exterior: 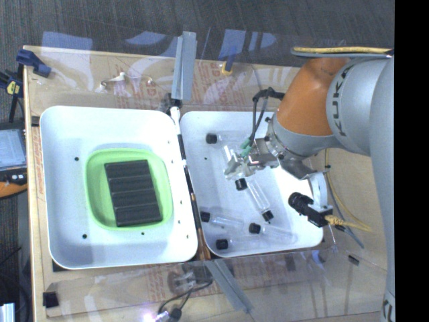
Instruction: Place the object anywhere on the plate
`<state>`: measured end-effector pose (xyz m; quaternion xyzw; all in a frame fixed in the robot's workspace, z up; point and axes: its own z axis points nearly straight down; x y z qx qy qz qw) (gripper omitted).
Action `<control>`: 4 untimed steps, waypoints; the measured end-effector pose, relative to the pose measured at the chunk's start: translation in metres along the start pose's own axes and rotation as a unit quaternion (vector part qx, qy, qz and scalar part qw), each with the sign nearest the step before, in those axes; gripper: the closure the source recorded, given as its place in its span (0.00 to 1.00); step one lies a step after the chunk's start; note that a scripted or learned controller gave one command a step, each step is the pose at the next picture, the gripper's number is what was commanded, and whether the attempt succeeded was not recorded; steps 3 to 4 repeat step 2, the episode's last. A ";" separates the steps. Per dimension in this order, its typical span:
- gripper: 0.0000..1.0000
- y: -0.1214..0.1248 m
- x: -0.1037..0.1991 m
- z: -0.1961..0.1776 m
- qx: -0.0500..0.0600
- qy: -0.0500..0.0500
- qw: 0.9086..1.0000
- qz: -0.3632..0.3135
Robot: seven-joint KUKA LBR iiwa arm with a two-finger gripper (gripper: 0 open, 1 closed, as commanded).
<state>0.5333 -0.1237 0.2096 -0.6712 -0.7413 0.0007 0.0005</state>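
Camera view—clear, black-capped tube (258,198), perhaps plastic, lies near fingers (236,168).

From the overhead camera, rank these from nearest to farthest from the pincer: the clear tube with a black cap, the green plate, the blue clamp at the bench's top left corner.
1. Clear tube, in the right bin just below the pincer.
2. Green plate, in the left bin, across the divider.
3. Blue clamp, at the far top left corner of the bench.
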 end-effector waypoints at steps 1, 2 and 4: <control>1.00 0.042 0.103 0.019 0.001 0.000 0.993 -0.119; 0.00 0.042 0.103 0.018 0.001 0.000 0.993 -0.119; 0.00 0.042 0.103 0.018 0.001 0.000 0.993 -0.119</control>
